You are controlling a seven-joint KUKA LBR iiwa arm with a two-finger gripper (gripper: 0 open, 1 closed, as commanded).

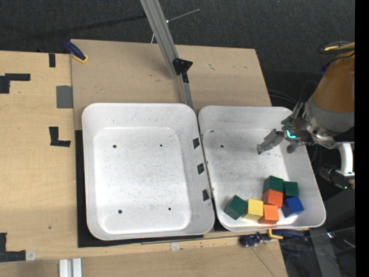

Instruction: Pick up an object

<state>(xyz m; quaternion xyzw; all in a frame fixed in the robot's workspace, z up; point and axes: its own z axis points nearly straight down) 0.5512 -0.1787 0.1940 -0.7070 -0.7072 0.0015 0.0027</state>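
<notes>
Tool (275, 142) hovers over right bin (242, 126), upper right part, fingers spread apart, nothing between them. Step: approach, no grasp yet. Blocks cluster well apart at bin's near corner: three green (235, 206), two orange (271, 212), one yellow (255, 207), one blue (293, 205). Next move likely needs travel toward cluster, descent, then closing on one edge block. Left bin (138, 114) beside it on worktop (34, 97).

I can't read any words, nos. or signs here. No labels on my bench, the bins, or the blocks, as far as I can see.
</notes>
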